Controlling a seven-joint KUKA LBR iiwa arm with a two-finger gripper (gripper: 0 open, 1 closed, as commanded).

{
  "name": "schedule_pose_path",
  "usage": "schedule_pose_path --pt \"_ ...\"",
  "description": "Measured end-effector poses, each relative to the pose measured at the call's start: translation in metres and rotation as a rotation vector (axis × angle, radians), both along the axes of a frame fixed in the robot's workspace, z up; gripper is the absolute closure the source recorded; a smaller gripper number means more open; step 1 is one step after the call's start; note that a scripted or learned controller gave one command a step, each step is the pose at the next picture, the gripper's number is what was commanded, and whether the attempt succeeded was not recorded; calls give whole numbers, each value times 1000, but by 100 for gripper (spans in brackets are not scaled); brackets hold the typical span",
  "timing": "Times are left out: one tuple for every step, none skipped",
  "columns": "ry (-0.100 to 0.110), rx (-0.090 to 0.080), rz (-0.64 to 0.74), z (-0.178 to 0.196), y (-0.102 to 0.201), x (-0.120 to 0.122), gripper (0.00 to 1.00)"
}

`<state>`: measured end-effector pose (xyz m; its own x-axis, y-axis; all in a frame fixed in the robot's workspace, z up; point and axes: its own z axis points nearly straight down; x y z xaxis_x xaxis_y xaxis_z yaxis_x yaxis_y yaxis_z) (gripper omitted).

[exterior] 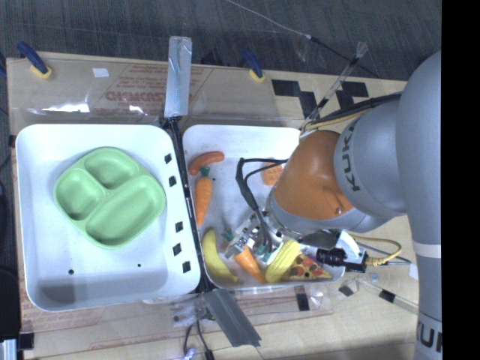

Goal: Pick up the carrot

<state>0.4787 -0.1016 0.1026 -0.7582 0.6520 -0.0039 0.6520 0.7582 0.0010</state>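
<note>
The camera view shows the carrot point(202, 198) lying along the left wall of the right bin point(240, 135), its green top toward a sausage point(207, 158) just above it. Lower in the same bin the pincer point(252, 243) is down among a banana point(213, 259), a smaller orange piece point(247, 262), a corn cob point(283, 255) and a pizza slice point(309, 268); whether it is released or clenched I cannot tell. The arm's orange band point(311, 178) hides much of this bin. The left bin point(37, 201) holds a green divided plate point(109, 196).
</note>
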Motion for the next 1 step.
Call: schedule_pose_path --pt "-3 4 -38 92 59 0 100"
